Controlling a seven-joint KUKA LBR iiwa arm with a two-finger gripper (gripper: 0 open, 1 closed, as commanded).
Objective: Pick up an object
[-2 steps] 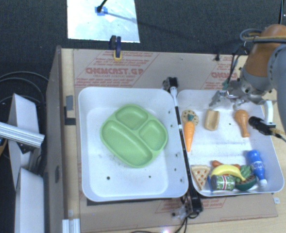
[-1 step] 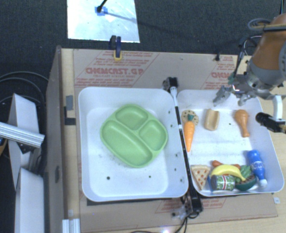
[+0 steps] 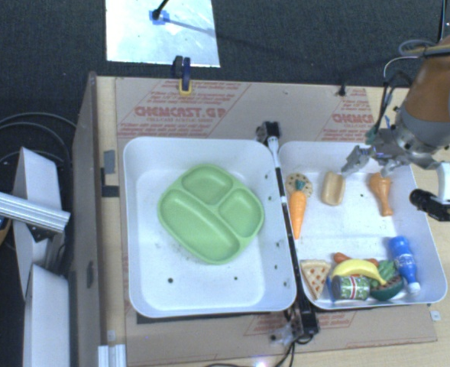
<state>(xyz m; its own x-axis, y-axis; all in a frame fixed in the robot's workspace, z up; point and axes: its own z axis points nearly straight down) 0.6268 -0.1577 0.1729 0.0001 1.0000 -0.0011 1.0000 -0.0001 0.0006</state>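
The end effector, fingers spread and grasping nothing, hovers between the bread roll at nine o'clock and the orange cone at five o'clock, so closing may catch neither.

Even overhead light, mild softness

You are viewing, in the right white bin, a small orange plastic cone-shaped piece lying tip-down near the far right corner, with a beige rounded plastic bread piece lying to its left.
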